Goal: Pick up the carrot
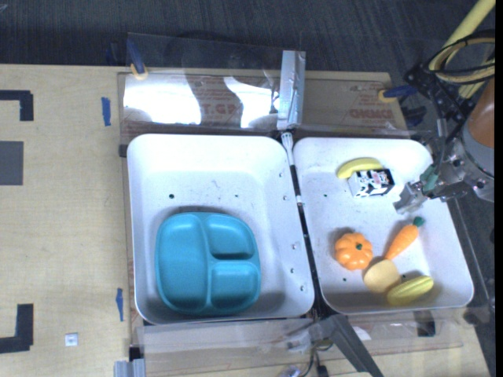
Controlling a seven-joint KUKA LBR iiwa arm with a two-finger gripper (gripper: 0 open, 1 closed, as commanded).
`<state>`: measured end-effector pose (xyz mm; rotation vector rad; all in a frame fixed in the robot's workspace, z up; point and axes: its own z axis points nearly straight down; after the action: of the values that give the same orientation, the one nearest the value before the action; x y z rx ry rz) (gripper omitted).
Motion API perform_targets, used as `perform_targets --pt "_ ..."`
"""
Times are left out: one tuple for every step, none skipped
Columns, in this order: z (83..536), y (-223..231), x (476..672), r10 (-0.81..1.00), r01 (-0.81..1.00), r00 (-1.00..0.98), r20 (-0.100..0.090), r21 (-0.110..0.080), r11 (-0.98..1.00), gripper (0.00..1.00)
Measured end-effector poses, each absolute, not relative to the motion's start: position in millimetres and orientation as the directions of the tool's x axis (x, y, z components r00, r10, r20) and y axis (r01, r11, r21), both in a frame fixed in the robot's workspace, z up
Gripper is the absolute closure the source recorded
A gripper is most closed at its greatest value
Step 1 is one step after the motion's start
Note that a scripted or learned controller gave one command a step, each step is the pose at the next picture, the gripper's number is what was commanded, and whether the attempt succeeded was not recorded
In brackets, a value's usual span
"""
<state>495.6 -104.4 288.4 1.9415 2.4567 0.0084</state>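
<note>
**While the carrot lies crowded, expect a bad grasp**

Though the carrot (402, 239) lies in plain sight, you have little room around it. It rests tilted in the right bin (330, 277), its green top toward the upper right and its orange tip pointing down-left at a pale yellow, potato-like piece (380, 274), which it seems to touch or nearly touch. A lemon-coloured fruit (409, 288) sits just beside that piece, and a small pumpkin (354, 250) lies near on the left. A banana (357, 166) and a black-and-white patterned item (370, 182) rest farther up the same bin, well apart from the carrot.

Your end effector (414, 195) hangs near the bin's right rim, above and just beyond the carrot's green end, with nothing visibly held. Whether its grasping parts are spread or pressed together you cannot tell at this angle.

Watch for these risks, as I judge them:

- A descent toward the lower tip could catch the pale piece, shoving it or gathering both things together.
- The carrot tapers and looks smooth, so a pinch close to either end may squeeze it out sideways.
- A grip not squared across its slanted axis could roll or spin it.
- Working close to the bin wall, the arm might clip the rim.

The blue divided tray (206, 261) in the left bin (149, 155) poses no concern.
</note>
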Motion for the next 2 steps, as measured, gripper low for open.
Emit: perform_targets --pt "284 -104 494.3 0.973 0.973 -0.231 -0.002 0.002 0.231 0.0" --pt "173 -141 477.4 0.993 0.993 -0.116 0.001 -0.007 0.116 0.0"
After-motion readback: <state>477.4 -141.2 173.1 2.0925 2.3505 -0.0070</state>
